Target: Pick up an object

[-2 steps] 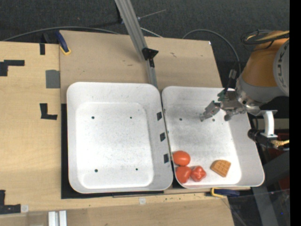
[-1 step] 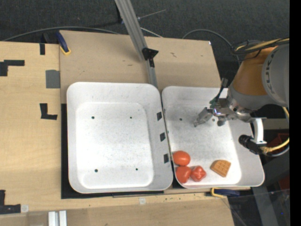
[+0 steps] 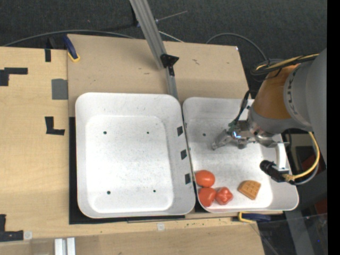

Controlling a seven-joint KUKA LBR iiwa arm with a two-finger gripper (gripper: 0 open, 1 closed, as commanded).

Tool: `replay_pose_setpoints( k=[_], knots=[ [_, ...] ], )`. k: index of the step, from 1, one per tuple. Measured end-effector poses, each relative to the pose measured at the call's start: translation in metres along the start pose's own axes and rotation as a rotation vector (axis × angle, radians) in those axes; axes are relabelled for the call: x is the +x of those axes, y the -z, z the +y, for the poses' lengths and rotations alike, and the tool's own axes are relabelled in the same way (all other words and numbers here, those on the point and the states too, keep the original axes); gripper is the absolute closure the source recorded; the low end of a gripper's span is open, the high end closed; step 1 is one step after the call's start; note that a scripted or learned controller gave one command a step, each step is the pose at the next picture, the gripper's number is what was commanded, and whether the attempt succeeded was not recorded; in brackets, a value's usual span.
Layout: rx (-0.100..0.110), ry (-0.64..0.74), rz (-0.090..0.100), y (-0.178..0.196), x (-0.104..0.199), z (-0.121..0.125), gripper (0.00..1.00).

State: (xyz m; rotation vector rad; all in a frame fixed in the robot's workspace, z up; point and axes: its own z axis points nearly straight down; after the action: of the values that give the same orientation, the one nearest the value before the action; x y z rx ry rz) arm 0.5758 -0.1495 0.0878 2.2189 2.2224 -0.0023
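A wooden surface (image 3: 122,62) seen from above carries two shallow white bins side by side, the left bin (image 3: 127,153) at the centre of the frame and the right bin (image 3: 212,116) just beside it. The grey and orange arm (image 3: 281,97) reaches in from the right edge, its hand (image 3: 223,141) low over the middle of the right bin, with nothing visible in it; whether it is spread or pressed together cannot be told. Along that bin's lower edge lie a red tomato (image 3: 205,178), a red pepper (image 3: 215,196) and a tan cracker (image 3: 249,189), all apart from the hand.

Grey arm (image 3: 313,89), orange band, yellow cable.
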Motion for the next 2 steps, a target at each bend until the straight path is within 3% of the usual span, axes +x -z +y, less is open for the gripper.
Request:
replay_pose_setpoints(
  k=[1,2],
  knots=[
    [0.001,0.001,0.002,0.011,0.001,0.000,1.00],
    [-0.003,-0.001,0.002,0.060,0.000,-0.009,1.00]
  ],
)
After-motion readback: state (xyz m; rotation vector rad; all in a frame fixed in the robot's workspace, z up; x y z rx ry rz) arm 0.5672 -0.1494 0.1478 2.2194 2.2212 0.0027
